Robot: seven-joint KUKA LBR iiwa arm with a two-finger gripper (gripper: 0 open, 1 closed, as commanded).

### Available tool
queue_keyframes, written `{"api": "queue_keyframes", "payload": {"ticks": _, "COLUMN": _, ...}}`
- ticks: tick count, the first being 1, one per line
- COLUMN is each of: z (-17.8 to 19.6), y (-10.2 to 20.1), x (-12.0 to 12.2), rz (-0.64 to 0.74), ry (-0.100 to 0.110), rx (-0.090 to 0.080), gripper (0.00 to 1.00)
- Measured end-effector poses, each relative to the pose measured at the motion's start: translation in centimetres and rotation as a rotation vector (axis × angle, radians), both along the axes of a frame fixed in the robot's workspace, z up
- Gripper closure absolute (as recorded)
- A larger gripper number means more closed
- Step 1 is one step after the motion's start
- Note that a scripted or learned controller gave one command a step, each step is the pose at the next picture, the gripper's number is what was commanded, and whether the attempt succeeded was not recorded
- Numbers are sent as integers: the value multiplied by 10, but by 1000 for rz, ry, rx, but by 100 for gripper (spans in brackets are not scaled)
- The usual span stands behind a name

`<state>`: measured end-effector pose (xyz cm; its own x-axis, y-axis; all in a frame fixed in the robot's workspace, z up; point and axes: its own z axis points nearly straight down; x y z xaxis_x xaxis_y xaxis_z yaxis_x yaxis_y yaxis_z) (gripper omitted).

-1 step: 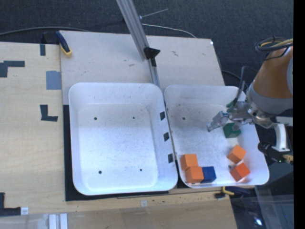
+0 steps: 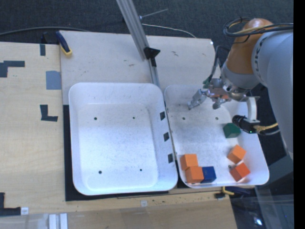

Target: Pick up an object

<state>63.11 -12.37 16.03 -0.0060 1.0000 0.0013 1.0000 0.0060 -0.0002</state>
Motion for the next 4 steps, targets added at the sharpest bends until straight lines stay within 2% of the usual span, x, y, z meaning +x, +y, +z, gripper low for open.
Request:
{"api": "queue_keyframes", "payload": {"ticks": 1, "z": -74, "y": -32, "x": 12, "rz": -7, "ry": 7, "rx": -3, "gripper": 0}}
{"api": "queue_keyframes", "payload": {"ticks": 2, "z": -23, "y": -83, "x": -8, "rz": -9, "ry": -2, "rx": -5, "gripper": 0}}
{"api": "queue_keyframes", "payload": {"ticks": 3, "z": -69, "y": -5, "x": 36, "rz": 3, "ry": 2, "rx": 1, "gripper": 0}}
{"api": "queue_keyframes", "payload": {"ticks": 4, "z": -69, "y": -7, "x": -30, "rz": -6, "ry": 7, "rx": -1, "gripper": 0}}
